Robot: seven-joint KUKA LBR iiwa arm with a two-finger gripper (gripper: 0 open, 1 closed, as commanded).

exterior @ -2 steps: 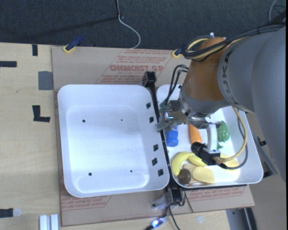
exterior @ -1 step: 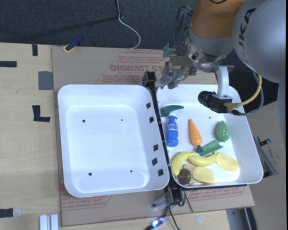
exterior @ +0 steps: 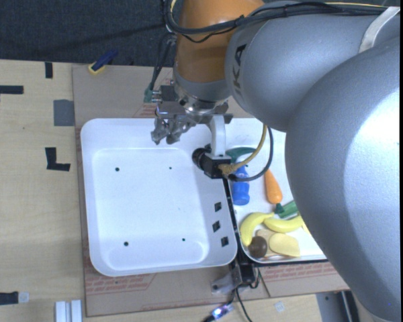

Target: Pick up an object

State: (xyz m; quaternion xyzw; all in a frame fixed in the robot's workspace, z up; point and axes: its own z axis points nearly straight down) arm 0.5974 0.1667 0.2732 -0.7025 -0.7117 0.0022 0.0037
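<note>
Seemingly gripper [exterior: 166,134] hovering over left bin [exterior: 97,139] far edge, fingers looking closed on nothing; banana [exterior: 255,223], carrot [exterior: 273,188] sitting in right bin [exterior: 309,252], ungrasped.

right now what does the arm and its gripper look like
The arm is bulky, with smooth rounded grey casings and a glossy orange band above the wrist. Thin black cables run over the orange band and along the grey link. The gripper is a small, dark grey metal assembly, with a black fitting and looped cable beside it.
</note>
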